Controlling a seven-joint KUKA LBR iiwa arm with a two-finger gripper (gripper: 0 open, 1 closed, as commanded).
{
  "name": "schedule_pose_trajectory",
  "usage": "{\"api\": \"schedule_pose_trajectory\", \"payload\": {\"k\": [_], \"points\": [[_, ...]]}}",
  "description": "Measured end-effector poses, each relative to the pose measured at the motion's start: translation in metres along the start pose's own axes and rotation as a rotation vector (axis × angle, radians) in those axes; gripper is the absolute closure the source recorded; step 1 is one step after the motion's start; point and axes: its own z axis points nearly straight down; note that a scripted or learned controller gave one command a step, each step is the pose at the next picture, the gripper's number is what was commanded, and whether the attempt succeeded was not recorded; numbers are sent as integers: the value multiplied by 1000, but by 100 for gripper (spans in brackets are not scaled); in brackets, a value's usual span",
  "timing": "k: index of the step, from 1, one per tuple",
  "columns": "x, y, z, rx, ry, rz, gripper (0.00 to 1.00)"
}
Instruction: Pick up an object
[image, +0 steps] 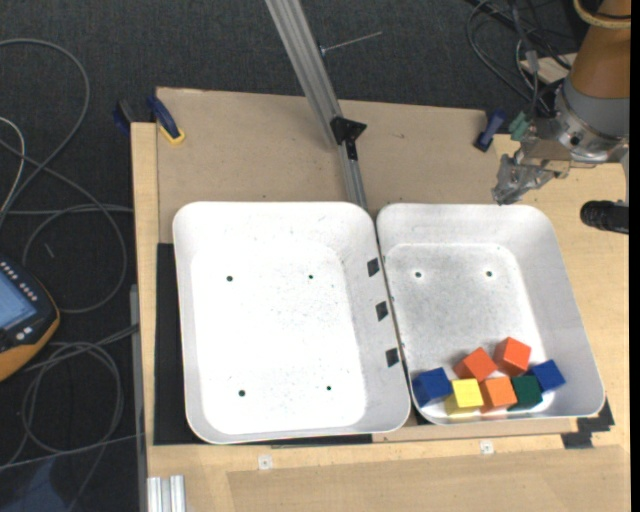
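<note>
The end effector (518, 186) is seen at upper right, above the right bin's (563, 262) far rim; whether it is spread cannot be told. The blocks (487, 380) are packed at lower right, so a neighbour may be nudged or a grasp missed.

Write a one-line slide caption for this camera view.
Arm's hand hovers above the right bin's far edge; coloured blocks cluster in its near corner.
</note>
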Motion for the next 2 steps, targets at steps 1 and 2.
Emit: {"api": "schedule_pose_trajectory", "payload": {"k": [1, 2], "points": [[47, -13, -1, -1, 0, -1, 100], [98, -20, -5, -1, 1, -2, 100]]}}
